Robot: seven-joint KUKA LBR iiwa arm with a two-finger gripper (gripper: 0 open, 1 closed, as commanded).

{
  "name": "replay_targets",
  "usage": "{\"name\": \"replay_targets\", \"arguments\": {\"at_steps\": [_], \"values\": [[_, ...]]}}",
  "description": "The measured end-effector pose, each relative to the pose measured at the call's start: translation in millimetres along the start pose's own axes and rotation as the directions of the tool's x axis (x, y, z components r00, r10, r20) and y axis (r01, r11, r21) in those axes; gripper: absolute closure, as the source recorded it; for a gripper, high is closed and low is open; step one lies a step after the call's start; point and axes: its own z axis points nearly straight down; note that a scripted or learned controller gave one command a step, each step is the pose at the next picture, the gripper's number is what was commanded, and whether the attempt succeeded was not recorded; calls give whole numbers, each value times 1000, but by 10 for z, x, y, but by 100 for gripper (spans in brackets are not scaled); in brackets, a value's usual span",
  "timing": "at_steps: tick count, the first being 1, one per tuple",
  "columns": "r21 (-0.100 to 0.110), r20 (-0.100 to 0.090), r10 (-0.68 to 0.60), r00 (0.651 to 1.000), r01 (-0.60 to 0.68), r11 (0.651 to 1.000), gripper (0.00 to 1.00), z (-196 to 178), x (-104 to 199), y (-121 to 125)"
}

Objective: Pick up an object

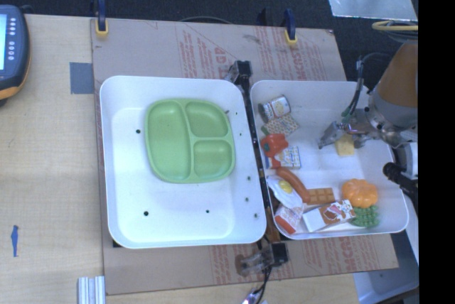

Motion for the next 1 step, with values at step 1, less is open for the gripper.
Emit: {"name": "replay_targets", "arguments": {"at_steps": [1], "values": [[2,-4,3,1000,-3,1000,0,-13,409,510]]}}
